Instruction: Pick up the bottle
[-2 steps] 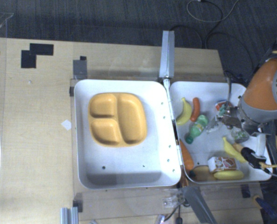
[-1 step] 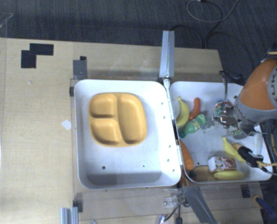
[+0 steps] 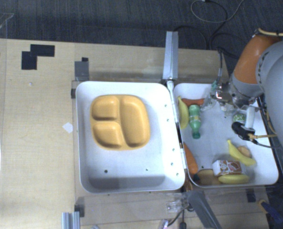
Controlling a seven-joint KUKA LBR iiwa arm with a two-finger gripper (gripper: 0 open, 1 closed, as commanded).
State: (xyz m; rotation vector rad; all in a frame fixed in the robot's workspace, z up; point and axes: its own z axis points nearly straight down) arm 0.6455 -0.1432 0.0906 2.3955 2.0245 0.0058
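Look to the right bin (image 3: 270, 173), a shallow white tray with rounded corners and a smooth matte floor. The bottle (image 3: 194, 120) lies on its side toward the bin's 10 o'clock corner: green translucent plastic, slim and ribbed, cap end pointing toward 6 o'clock. Touching its left flank you see a curved yellow banana (image 3: 183, 112) against the bin wall, and just above it an orange, tapered piece (image 3: 195, 101).

The hand (image 3: 221, 95) hangs at the bin's 12 o'clock edge, well apart from the bottle, a cluster of shiny metal and black parts under the grey wrist with its orange band. You cannot tell whether it is spread or pressed together; nothing shows between its tips.

At the bin's 6 o'clock edge sit a small printed carton (image 3: 227, 166), a second banana (image 3: 233, 178) and a brown rounded lump (image 3: 204, 176). A third banana (image 3: 240, 152) lies toward 4 o'clock.

In the left bin (image 3: 84, 128) rests a glossy yellow divided plate (image 3: 120, 121) with three soft-edged compartments. The bench (image 3: 31, 142) is pale wood.
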